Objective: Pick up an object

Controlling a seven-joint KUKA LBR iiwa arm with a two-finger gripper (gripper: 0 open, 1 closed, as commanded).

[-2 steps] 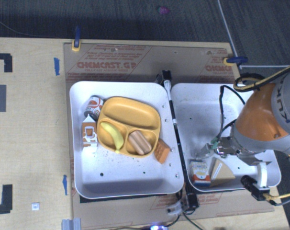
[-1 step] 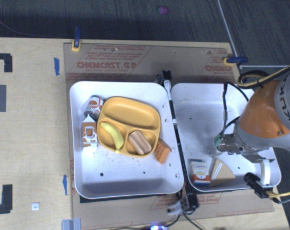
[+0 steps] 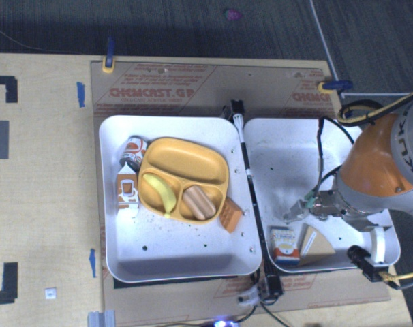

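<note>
Two white bins side by side. Left bin (image 3: 118,251) holds a yellow divided plate (image 3: 182,177) with a banana (image 3: 160,193) and a hot dog (image 3: 198,203) in its lower compartments. A can (image 3: 131,152) lies at the plate's 10 o'clock, a small carton (image 3: 127,191) at its 9 o'clock, an orange wedge (image 3: 230,216) at its 4 o'clock, touching or just beside the rim.

Right bin (image 3: 274,138) holds the likely pick targets: a small box (image 3: 284,244) at the bin's 7 o'clock and a tan block (image 3: 317,245) just beside it toward 6 o'clock. They appear to touch.

Gripper (image 3: 298,210) sits in the right bin, just above the small box, at the box's 1 o'clock. The arm's orange band and grey wrist hang over the bin's 3 o'clock side.

Jaws: cannot tell how wide they stand; the metal parts blur together against the white floor. Nothing visible between them. Whether a tip touches the bin floor is unclear.

Risks, as judged:
- Box and block lie crowded together near the bin's front wall. A descent could straddle both or land on an edge and push one away instead of closing on it.
- The wall at 6 o'clock leaves little room for a finger on that side.
- Flat-lying items give a shallow grip; a slip on lift seems likely.
</note>
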